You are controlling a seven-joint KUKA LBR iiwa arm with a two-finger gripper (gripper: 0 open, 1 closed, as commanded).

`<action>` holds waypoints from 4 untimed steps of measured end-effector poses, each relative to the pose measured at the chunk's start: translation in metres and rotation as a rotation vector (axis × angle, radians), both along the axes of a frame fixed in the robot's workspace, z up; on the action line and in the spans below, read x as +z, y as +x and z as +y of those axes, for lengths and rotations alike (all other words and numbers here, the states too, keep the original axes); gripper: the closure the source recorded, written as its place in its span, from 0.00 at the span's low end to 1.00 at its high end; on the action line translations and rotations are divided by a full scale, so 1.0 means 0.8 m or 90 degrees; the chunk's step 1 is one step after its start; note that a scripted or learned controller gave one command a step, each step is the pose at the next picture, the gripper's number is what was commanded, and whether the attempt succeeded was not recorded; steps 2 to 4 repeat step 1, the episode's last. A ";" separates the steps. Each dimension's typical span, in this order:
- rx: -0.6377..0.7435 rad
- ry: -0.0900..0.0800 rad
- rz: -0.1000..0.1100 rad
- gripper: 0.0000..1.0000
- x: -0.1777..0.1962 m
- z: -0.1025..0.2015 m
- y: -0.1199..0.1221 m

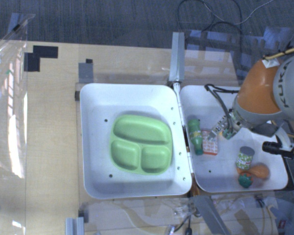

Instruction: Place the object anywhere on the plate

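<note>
1. Pincer (225,129) is hovering over the right bin (206,175), its grip impossible to tell.
2. Objects, including a small bottle (194,136), are lying there (none moved).
3. Green plate (140,144) is waiting bare in the left bin (95,131).

My plate (141,144) is pale green with three compartments, lying flat in the middle of the left bin. In the right bin lie a green bottle (194,136) by the left wall, a small card packet (211,144) just beside it, and a can (244,158).
</note>
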State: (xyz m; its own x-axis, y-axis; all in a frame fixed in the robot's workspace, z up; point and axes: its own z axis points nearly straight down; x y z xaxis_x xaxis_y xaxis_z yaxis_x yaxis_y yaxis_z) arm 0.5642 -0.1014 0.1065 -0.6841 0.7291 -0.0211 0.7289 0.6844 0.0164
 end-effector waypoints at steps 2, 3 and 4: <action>-0.041 0.002 0.011 1.00 0.155 -0.045 -0.085; -0.041 0.002 0.011 1.00 0.155 -0.045 -0.085; -0.041 0.002 0.011 1.00 0.155 -0.045 -0.085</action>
